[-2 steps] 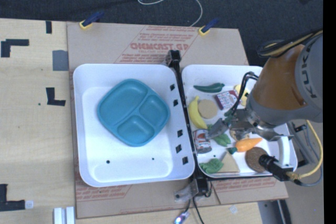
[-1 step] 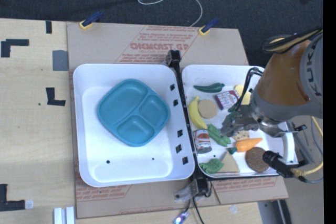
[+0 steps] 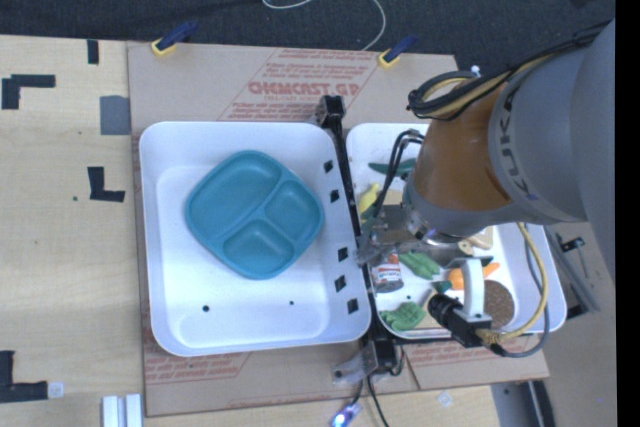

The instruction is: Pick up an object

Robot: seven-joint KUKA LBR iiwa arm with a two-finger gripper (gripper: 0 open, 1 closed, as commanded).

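Toys [image 3: 415, 265] lie crowded in the right bin [image 3: 535, 315], under and just beside the pincer [image 3: 385, 250], which hangs low over that bin's left edge. Whether it is open, or has anything, I cannot tell. Packed so tight, a grab could slip between pieces or catch the divider [image 3: 345, 205]. A blue plate [image 3: 255, 213] sits in the left bin [image 3: 160, 215].

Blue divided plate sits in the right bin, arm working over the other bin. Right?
Not quite. The camera view shows the blue divided plate in the left bin; the arm is over the right bin, among small items.
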